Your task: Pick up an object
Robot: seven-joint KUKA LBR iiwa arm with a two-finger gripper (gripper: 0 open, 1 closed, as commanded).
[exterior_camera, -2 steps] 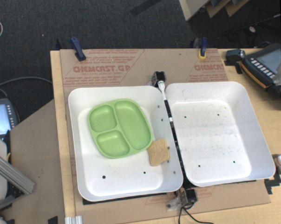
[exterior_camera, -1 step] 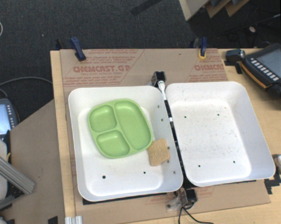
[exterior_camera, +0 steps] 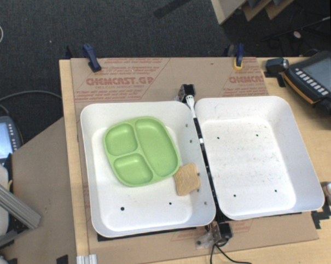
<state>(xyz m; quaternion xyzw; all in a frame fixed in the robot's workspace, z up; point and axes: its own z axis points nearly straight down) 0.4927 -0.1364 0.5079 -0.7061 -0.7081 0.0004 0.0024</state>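
Dark carpet surrounds your bench (exterior_camera: 124, 76), which is topped with brown printed board and carries 2 shallow white bins side by side. You have the left bin (exterior_camera: 103, 213) holding both candidates for the pick: a green divided plate (exterior_camera: 140, 151) with 3 compartments, lying flat toward the far left of that bin, and a small tan sponge (exterior_camera: 186, 179) touching the plate's near right corner, close to the bin's right wall. The right bin (exterior_camera: 254, 157) shows only scattered dark specks on its floor.

You cannot tell the state of the claw from this view, so treat the pick as not yet begun.

What could go wrong, as a judgement: the plate is wide, low and smooth, so a 2-finger grip would probably slip off its rim or fail to span it. The sponge looks the easier target, but it sits against the plate and near the wall where the 2 bins meet, so a finger coming down could land on the plate's edge or on the bin wall and push the sponge aside rather than close around it.

Around the bins you have a blue clamp (exterior_camera: 91, 57) and a yellow clamp (exterior_camera: 239, 56) at the far edge of the board, a black fitting (exterior_camera: 187, 91) at the far end of the seam, and cables (exterior_camera: 225, 252) at the near end.
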